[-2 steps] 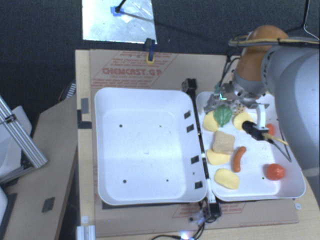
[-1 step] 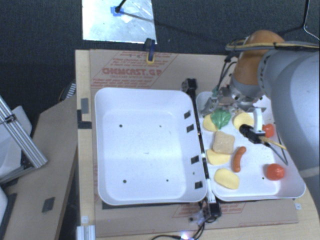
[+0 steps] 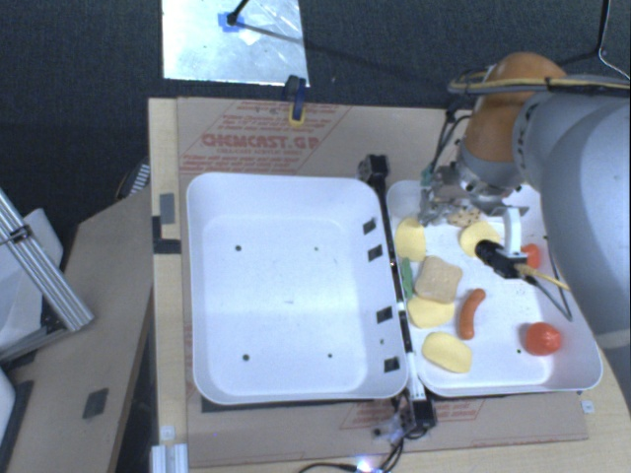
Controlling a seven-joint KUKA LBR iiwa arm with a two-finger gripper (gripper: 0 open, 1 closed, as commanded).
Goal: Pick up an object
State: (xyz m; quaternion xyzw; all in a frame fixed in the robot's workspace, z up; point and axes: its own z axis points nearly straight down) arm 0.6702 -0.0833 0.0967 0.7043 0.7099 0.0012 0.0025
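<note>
Near edge of right bin [image 3: 582,368]: smooth yellow lump [image 3: 447,352], glossy red tomato-like ball [image 3: 541,338] beside it, both well short of jaws. Further in: slim orange sausage shape [image 3: 470,313], tan spongy bread-like block [image 3: 438,279] lying on another yellow piece [image 3: 428,311]. Closer to jaws: rounded yellow pieces either side, left one [image 3: 410,237] just below them. Jaws [image 3: 446,205] low at bin's far end; cannot tell whether parted or closed, nothing visibly held. Left bin [image 3: 286,294]: shallow white moulded plastic, rounded corners. Beyond: cardboard-covered surface [image 3: 261,131].
</note>
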